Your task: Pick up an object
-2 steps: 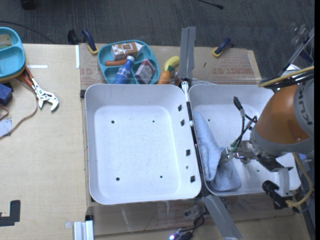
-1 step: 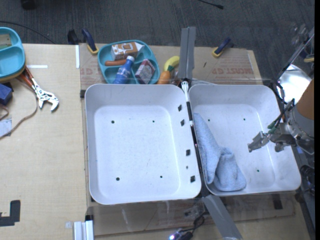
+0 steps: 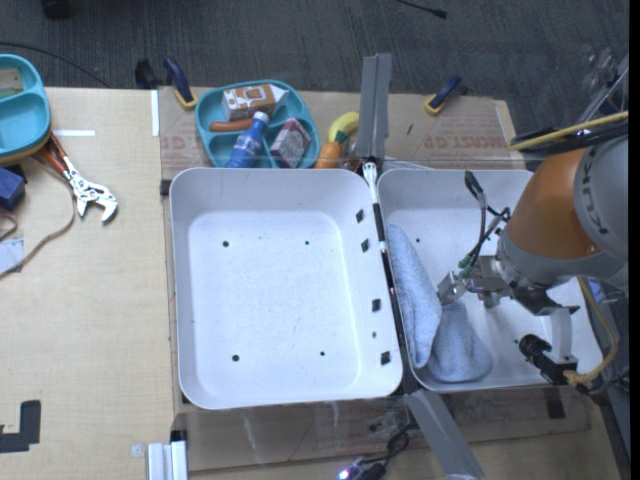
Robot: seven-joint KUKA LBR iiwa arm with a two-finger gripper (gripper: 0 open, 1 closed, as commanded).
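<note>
A pale blue-grey cloth [image 3: 430,318] lies crumpled along the left wall of the right bin [image 3: 500,193], reaching down to its front left corner. My gripper [image 3: 458,286] hangs low in the right bin, just at the cloth's right edge, below the orange band [image 3: 550,213] of the arm. The wrist housing hides much of the gripper, and nothing can be made out in its hold.
The left bin [image 3: 200,298] stands beside the right one. Behind the bins sits a teal tray [image 3: 215,108] of small items, with a yellow and orange toy [image 3: 338,140] next to it. A wrench [image 3: 88,193] lies on the bench at far left.
</note>
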